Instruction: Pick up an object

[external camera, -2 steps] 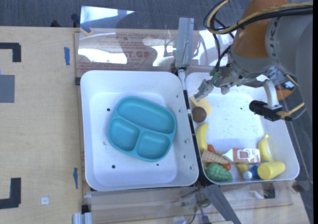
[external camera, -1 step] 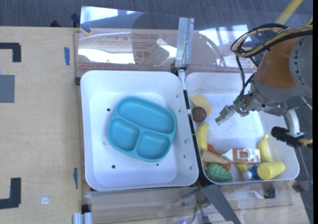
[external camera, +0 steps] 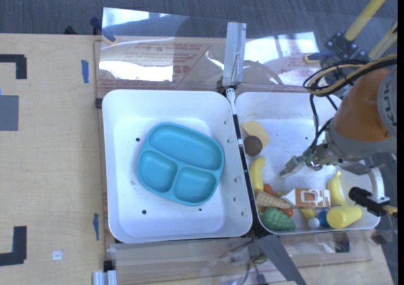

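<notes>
The right bin (external camera: 284, 110) holds several toy foods. A yellow wedge (external camera: 255, 130) and a brown ball (external camera: 253, 145) lie by its left wall, with a banana (external camera: 257, 174) below them. Along the front sit a waffle cone (external camera: 273, 200), a green vegetable (external camera: 274, 219), an orange carton (external camera: 311, 198), a second banana (external camera: 336, 189) and a yellow fruit (external camera: 344, 216). My gripper (external camera: 291, 167) hangs over the bare middle of this bin, right of the first banana and above the carton, with nothing visibly in it.
The left bin (external camera: 120, 151) carries a blue divided plate (external camera: 180, 163). A clear plastic sheet (external camera: 164, 56) stands behind both bins. The arm's grey and orange body (external camera: 363, 119) and black cables (external camera: 328, 78) hang over the right bin's right side.
</notes>
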Tool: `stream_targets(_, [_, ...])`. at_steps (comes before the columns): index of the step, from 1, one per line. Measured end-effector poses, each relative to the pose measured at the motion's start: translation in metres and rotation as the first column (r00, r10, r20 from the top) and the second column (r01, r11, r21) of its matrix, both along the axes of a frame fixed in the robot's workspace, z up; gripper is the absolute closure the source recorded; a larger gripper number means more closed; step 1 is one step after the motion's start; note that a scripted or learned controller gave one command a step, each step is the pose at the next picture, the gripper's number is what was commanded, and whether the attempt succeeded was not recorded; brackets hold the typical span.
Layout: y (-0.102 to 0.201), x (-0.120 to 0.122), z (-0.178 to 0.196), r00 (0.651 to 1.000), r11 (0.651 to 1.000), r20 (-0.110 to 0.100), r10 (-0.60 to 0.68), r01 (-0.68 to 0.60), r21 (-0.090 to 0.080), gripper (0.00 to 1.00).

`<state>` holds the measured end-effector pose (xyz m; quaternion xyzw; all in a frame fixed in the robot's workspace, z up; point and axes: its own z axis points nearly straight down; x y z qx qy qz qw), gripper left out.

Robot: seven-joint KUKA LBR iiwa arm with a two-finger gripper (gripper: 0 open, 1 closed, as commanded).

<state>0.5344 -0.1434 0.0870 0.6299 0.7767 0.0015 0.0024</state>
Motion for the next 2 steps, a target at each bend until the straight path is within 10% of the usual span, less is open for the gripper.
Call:
stream_targets(1, [0.0219,-0.0516,0.0006,1.0,1.0,0.004,0.003,-0.003,-0.001,0.0])
stream_targets(2, [0.0217,-0.049,0.0103,1.0,1.0,0.01,0.001,-0.001,-0.001,1.0])
